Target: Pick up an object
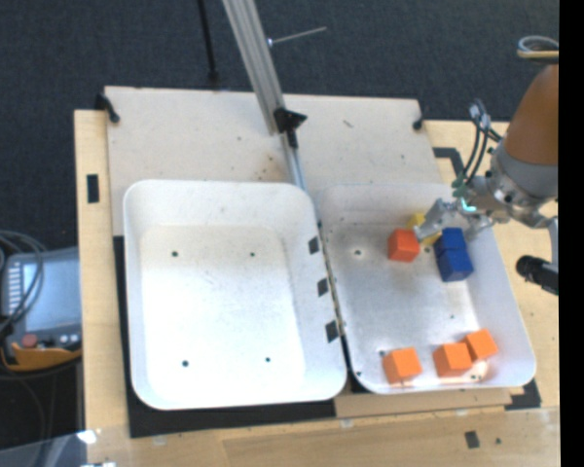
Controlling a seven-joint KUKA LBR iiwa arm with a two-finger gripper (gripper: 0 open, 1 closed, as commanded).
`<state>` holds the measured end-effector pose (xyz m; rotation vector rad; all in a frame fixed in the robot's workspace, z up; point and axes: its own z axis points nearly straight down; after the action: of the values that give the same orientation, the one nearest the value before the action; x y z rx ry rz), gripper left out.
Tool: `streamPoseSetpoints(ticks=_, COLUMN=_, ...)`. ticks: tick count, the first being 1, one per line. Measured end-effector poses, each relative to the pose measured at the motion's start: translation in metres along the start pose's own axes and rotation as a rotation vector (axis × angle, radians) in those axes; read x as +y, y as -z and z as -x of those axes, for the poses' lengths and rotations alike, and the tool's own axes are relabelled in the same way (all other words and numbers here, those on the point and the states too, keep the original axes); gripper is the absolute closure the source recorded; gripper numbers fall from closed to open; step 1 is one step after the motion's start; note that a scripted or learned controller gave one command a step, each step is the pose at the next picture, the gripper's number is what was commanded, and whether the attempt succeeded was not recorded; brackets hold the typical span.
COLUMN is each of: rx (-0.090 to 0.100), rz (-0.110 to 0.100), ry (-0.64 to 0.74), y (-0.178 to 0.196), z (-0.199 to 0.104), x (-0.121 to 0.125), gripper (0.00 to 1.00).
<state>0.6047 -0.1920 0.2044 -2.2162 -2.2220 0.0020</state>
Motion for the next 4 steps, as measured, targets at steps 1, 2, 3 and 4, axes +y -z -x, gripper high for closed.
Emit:
streamPoseSetpoints(ticks=1, rx=-0.002, rz=0.004, ry=0.002, y=0.003, z=0.000, x=0.001, gripper=0.00)
streamPoseSetpoints(ticks=2, rx=-0.003, rz=0.000, ry=0.003, y=-0.041, z=-0.005, x=0.001, gripper=0.00)
streamPoseSetpoints(ticks=3, rx=-0.003, rz=-0.001, ry=-0.001, y=-0.095, z=-0.011, x=-0.006, gripper=0.00)
streamPoseSetpoints(ticks=4, rx=-0.005, rz=0.004, ry=-0.003, y=-0.107, z=-0.010, x=-0.006, gripper=0.00)
